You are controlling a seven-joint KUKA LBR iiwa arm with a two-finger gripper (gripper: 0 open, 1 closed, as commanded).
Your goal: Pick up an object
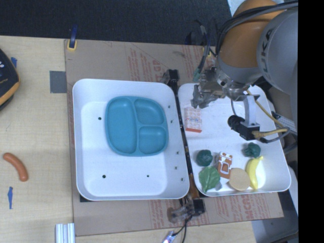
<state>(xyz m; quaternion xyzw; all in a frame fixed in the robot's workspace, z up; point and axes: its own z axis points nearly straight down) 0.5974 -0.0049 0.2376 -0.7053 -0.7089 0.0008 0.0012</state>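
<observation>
My gripper (201, 98) hangs over the far left part of the right bin (218, 125), just above and beside a small white and red packet (193, 120). I cannot make out whether anything sits between its fingers. Near the bin's front lie a dark green round piece (204, 157), a green leaf (209, 178), an orange and white carton (224, 163), a tan round piece (238, 179), a yellow banana (254, 172) and a dark teal lump (251, 149).
The left bin (91, 151) holds a blue divided plate (135, 125). A toy sausage (16, 166) lies on the bench at the far left. A black clamp with cables (244, 127) hangs over the right bin.
</observation>
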